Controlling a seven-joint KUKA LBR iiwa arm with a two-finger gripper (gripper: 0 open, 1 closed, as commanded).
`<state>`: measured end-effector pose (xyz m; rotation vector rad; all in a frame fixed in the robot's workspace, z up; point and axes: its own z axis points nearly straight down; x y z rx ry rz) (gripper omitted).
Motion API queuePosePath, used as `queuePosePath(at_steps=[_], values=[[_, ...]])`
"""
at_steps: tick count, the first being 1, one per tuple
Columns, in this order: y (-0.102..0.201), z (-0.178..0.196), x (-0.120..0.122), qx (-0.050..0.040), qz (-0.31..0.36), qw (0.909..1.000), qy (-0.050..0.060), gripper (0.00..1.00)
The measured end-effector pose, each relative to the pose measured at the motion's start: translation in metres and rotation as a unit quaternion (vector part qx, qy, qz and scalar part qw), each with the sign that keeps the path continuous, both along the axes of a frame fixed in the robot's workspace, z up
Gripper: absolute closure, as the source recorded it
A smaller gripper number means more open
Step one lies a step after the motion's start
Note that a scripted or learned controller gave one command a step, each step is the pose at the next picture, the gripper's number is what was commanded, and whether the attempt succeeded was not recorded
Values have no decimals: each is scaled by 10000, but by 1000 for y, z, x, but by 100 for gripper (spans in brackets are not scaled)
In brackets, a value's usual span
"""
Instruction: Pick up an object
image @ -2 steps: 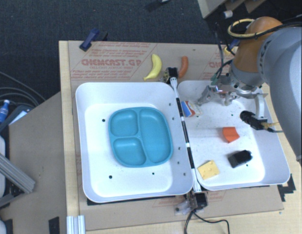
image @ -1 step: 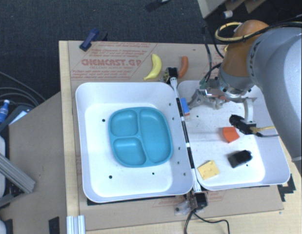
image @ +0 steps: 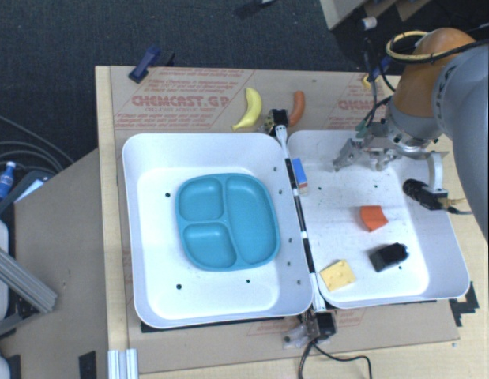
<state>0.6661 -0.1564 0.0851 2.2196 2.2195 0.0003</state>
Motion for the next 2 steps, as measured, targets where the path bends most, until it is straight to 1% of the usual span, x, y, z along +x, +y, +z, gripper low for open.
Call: queuePosePath(at_steps=[1,2], values=[[-25,0,1,-2,1,10000,-2,0],[-24,11,2,-12,10,10000,-18,100]])
